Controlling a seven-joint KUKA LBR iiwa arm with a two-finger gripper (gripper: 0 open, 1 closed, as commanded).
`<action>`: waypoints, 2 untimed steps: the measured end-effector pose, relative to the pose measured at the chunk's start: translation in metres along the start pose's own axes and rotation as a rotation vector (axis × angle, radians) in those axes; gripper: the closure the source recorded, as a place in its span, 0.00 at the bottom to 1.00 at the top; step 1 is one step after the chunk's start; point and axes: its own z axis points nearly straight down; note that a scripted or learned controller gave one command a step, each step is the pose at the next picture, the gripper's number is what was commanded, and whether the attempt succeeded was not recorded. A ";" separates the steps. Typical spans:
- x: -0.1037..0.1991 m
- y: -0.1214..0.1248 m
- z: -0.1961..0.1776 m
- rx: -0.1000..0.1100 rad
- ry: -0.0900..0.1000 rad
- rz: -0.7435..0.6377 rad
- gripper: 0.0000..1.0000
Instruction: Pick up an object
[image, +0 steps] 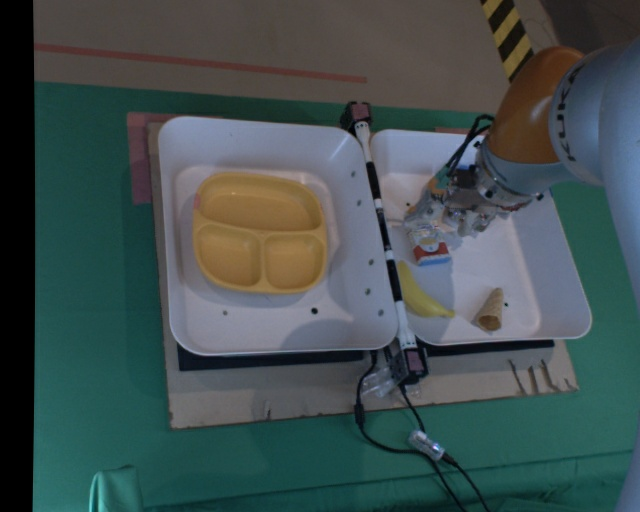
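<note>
The tool (432, 228) hangs low over a small red-and-white toy (431, 252) for grasping; its opening I cannot tell.

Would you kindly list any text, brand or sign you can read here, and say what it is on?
"KUKA": on the grey arm, reading down its side.
Yellow-and-black hazard stripes: a sign without words, on the floor beyond the bins.
Small carton below the tool: print too blurred to read.

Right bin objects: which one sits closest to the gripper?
The small red, white and blue toy, directly under the gripper. The banana and ice cream cone lie farther toward the bin's near edge.
</note>
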 end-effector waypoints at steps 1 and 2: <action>-0.002 0.003 -0.016 -0.015 -0.002 0.008 1.00; -0.002 0.003 -0.016 -0.014 -0.002 0.008 0.00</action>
